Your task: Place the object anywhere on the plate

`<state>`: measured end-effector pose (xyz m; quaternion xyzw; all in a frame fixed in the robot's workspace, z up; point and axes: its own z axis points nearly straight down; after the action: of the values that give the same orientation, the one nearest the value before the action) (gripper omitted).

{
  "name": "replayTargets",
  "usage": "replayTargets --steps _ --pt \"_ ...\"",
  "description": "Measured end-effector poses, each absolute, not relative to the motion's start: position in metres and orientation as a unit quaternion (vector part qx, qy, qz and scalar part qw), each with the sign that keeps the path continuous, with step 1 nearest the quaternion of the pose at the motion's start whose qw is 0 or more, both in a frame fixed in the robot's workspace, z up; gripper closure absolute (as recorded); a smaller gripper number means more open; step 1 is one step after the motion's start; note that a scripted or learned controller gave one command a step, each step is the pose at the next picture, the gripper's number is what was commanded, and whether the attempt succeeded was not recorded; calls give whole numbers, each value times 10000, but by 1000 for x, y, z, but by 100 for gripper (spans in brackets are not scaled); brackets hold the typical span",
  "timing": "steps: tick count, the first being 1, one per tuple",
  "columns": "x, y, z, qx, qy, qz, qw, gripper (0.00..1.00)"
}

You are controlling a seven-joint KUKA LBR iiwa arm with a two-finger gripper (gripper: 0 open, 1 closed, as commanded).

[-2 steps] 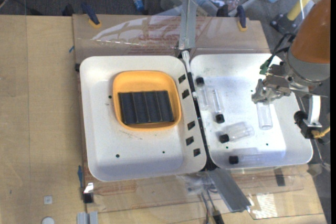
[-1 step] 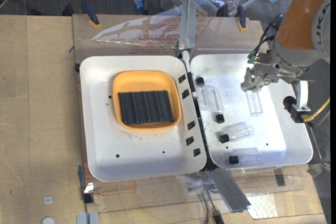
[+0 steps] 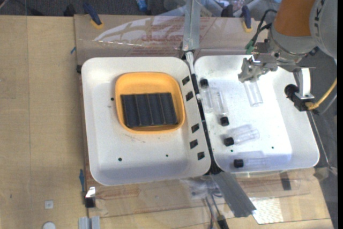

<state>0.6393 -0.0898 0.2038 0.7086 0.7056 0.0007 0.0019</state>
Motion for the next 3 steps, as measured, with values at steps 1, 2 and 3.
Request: replayTargets --steps 1,2,3 --pt "667 -62 199 6863 7273 9 20 100" --pt "668 -41 229 6171 7869 15 28 100" --pt "668 -40 249 6026 7981 14 29 100"
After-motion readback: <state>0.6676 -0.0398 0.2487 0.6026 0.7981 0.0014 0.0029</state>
